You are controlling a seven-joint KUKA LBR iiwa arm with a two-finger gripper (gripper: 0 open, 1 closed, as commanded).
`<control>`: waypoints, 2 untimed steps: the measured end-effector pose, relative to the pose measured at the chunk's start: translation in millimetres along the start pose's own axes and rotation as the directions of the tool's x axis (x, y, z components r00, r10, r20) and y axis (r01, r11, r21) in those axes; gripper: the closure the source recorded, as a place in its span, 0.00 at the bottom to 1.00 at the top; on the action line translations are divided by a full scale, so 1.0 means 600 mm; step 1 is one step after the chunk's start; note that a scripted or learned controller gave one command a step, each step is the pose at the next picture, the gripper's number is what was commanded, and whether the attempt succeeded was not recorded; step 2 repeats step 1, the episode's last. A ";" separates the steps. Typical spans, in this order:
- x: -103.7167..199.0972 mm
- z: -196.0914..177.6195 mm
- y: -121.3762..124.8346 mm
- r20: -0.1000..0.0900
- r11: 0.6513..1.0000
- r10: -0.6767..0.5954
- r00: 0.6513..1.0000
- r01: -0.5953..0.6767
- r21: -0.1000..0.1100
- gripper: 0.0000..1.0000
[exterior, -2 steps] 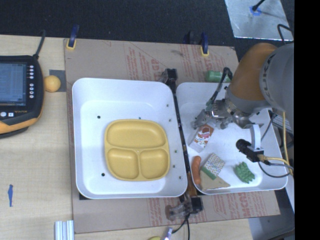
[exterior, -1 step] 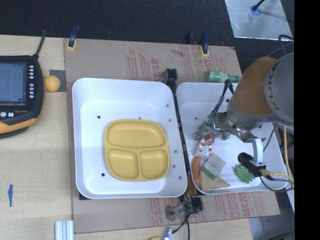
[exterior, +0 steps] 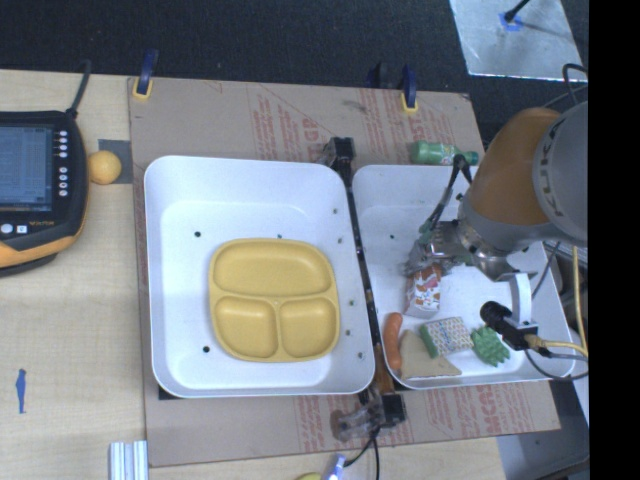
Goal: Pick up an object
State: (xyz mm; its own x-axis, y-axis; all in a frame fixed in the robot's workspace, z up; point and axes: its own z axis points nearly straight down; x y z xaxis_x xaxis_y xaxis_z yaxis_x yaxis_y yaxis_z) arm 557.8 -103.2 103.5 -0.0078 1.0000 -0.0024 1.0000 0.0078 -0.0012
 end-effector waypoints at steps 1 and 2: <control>0.093 -0.148 0.012 -0.003 1.000 0.003 1.000 -0.003 0.001 1.00; 0.093 -0.148 0.012 -0.003 1.000 0.003 1.000 -0.003 0.001 1.00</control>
